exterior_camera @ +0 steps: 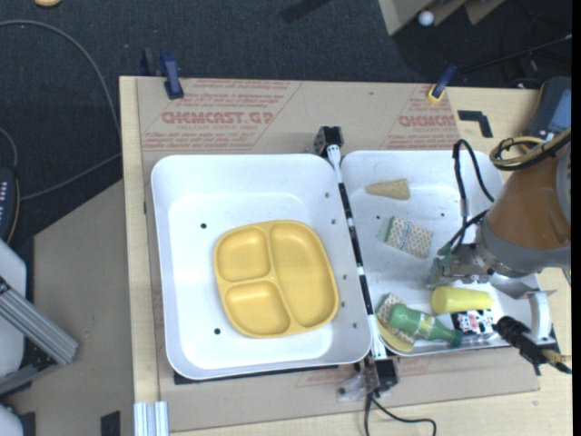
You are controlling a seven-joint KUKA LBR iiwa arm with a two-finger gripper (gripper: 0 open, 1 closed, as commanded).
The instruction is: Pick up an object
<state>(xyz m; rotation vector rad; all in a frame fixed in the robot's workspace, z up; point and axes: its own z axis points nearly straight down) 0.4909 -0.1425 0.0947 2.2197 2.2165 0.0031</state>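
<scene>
The pincer (451,271) sits low in the right bin (363,175), just above a yellow object (460,298); whether it is spread I cannot tell; a yellow divided plate (275,277) lies in the left bin (182,243)

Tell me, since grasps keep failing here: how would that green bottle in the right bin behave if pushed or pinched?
The green bottle lies on its side and looks rounded, so it would probably roll or slip from a pinch. It looks like light plastic. Crowded against the yellow object near the bin's front wall, it may jam there.
</scene>
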